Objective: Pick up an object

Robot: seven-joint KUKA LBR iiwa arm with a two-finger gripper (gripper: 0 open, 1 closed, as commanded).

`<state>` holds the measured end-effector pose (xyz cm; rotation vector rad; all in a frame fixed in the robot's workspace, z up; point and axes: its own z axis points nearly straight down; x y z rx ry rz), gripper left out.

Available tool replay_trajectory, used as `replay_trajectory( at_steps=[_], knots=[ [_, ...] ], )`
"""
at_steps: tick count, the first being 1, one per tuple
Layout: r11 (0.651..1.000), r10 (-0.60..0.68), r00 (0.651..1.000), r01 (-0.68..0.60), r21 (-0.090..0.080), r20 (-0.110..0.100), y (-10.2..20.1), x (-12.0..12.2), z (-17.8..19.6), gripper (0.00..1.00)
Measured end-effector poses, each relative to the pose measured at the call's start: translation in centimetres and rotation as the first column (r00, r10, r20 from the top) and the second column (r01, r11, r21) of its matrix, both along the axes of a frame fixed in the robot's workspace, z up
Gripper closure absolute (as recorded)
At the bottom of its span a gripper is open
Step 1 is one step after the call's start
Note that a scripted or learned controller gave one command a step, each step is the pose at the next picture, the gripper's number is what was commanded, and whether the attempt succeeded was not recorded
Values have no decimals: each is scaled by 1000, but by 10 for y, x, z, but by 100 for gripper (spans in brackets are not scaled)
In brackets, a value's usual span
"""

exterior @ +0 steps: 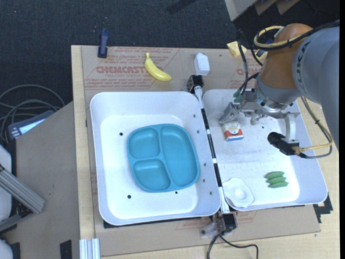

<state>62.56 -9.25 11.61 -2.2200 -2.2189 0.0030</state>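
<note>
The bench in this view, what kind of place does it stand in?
Probably a robot lab. The arm reaches over two white bins holding test props, such as a blue tray, and loose cables lie on dark carpet.

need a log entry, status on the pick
End effector low in right bin, over small red and white object; grasp not confirmed. Green pods and white cup lie apart, nothing blocking.

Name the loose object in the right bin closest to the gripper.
The small red, white and blue carton, right beneath the gripper. The green pea pod and the white round lid lie farther toward the front.
</note>
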Motion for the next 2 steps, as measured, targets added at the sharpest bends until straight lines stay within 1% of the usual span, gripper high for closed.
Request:
replay_trajectory(
  at_steps=[1, 2],
  knots=[
    [1000, 1, 1000, -1, 0, 0, 1, 11, -32, 0],
    [1000, 1, 1000, -1, 0, 3, 1, 12, -21, 100]
  ],
)
